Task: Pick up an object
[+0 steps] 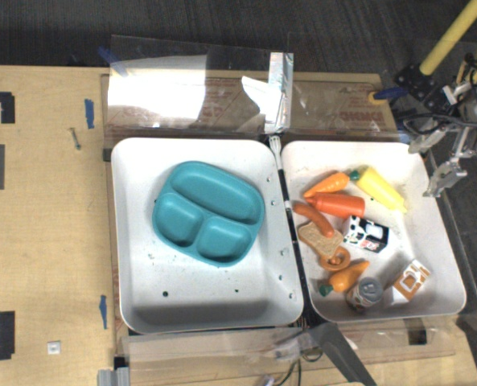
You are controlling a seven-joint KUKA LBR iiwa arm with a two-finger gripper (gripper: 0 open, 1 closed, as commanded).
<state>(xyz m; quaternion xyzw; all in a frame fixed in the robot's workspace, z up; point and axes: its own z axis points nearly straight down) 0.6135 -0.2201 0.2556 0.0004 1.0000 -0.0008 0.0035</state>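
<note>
The gripper [446, 171] hangs at the right bin's [451, 256] edge (I cannot tell its finger state). The toy carrot [327, 184] looks light, stiff, slippery; grip mid-body

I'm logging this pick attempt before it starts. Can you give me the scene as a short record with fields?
left bin: holds a teal divided tray
right bin: holds a heap of small things
heap items: carrot, yellow piece, red-orange piece, black-and-white item, small can, orange-and-white block
hand: at the right bin's upper right corner, above the rim, holding nothing
task status: nothing picked up yet
</note>
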